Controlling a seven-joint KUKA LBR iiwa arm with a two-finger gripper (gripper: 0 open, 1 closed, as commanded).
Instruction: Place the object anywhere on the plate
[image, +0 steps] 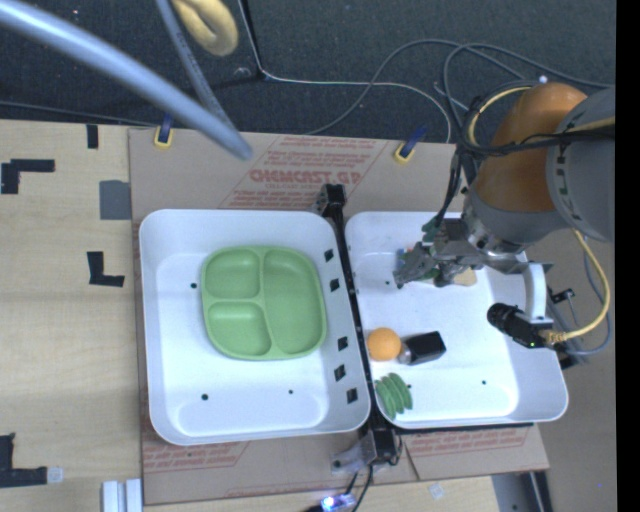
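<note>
Gripper (425, 262) first: it hangs low over the far half of the right-hand shallow white bin (520, 400), the grey arm with its orange band (530, 130) leaning in from the right, and I cannot tell how the tool is set or whether anything is in it. A pale, cream-coloured bit (463, 278) peeks out just beside it, too hidden to name.

Now near to far. Closest to us in that bin, down by the front rim, lies a small green ridged piece (393, 393). Just behind it sit a round orange ball-like fruit (384, 345) and a small black block (425, 347), touching or nearly so, both hard against the divider side. They're loose on the bin floor, which looks like a pick-up pool for the arm.

Across the divider, the left-hand white bin (170, 400) carries the light green plastic plate with three compartments (265, 302), flat and centred, nothing on it. That's the drop target, so I'd judge the placing not yet done. Which object is meant I can't say.
</note>
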